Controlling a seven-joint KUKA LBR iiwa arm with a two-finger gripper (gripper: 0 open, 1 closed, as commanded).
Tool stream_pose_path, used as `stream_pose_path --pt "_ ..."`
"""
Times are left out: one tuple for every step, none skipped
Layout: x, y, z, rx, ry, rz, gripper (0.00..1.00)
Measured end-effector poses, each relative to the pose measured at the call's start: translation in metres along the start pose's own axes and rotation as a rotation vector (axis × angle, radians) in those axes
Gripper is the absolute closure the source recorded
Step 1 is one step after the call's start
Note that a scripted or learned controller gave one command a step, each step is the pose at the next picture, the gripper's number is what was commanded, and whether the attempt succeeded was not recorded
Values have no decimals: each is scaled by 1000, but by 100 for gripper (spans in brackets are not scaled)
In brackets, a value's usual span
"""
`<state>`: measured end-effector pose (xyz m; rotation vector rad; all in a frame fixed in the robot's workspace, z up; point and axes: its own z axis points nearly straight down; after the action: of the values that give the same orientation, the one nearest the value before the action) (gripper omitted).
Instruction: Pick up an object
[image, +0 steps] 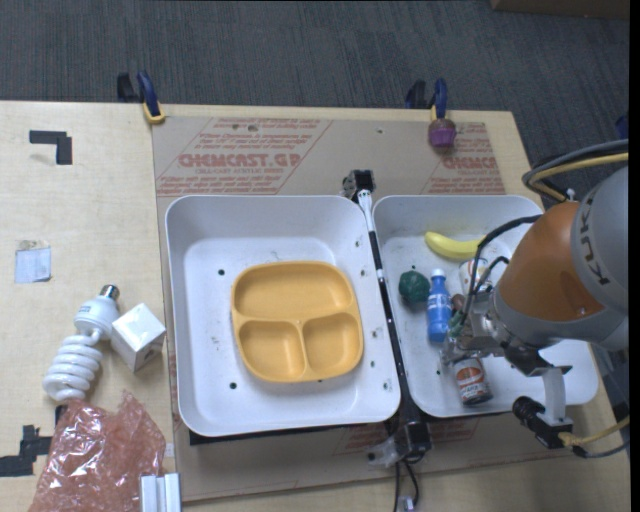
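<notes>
Grey carpet is running behind your bench (90, 200), which is carrying two white bins side by side on a cardboard sheet (250, 150). You are looking at a left bin (200, 230) holding a yellow divided tray (297, 322) near its middle. Your right bin (410, 220) is holding a banana (452, 244) toward the far wall, a green ball (414, 286), a blue bottle (438, 306) just right of the ball, and a small jar (471, 381) near the front wall. Your arm (550, 275) is reaching in from the right and hanging over that bin. The gripper (468, 342) is sitting low, just above the jar and just right of the bottle; nothing is showing between its parts, and you cannot tell its state from this angle. Left of the bins, a spiral bulb (78, 350), a white cube (138, 336) and a pink bag (95, 455) are lying on the bench.
</notes>
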<state>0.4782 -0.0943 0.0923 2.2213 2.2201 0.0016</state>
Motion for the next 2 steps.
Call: stream_pose_path --pt "0 0 0 0 0 0 0" --pt "1 0 0 -1 0 1 0"
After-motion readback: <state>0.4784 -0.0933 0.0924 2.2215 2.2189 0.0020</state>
